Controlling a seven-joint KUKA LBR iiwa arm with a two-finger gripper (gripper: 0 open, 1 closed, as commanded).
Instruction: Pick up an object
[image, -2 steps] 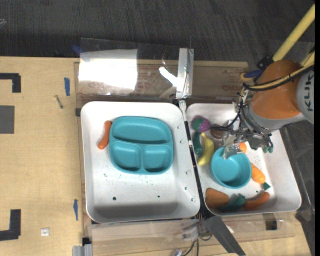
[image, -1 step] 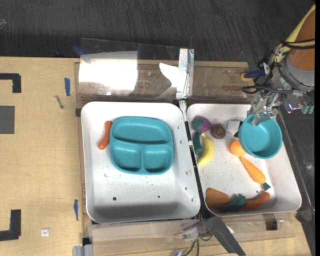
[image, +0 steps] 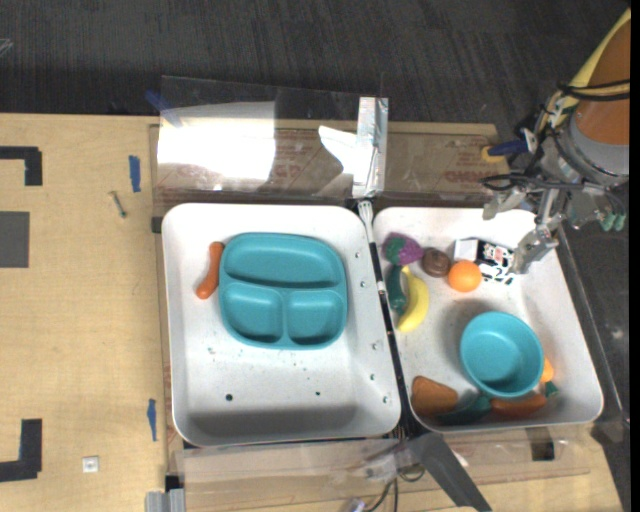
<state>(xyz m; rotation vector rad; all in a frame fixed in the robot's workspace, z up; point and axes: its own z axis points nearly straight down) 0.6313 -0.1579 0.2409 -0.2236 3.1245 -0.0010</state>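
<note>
Got my pincer (image: 535, 245) parked over the right bin's (image: 585, 400) back corner, can't tell its state, probably lining up the black-and-white toy (image: 494, 262).

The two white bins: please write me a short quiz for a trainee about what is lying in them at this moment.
1. True or false: the teal divided tray lies in the right bin.
2. Which thing lies beside the tray in the left bin? A) a banana B) an orange carrot-like stick C) a bowl
3. Fill in: the teal bowl is in the ____ bin.

Key
1. False. It lies in the left bin.
2. B. It lies just left of the tray.
3. Right. The bowl shares it with the banana and the orange ball. The end effector hangs over that bin's far right corner.
</note>
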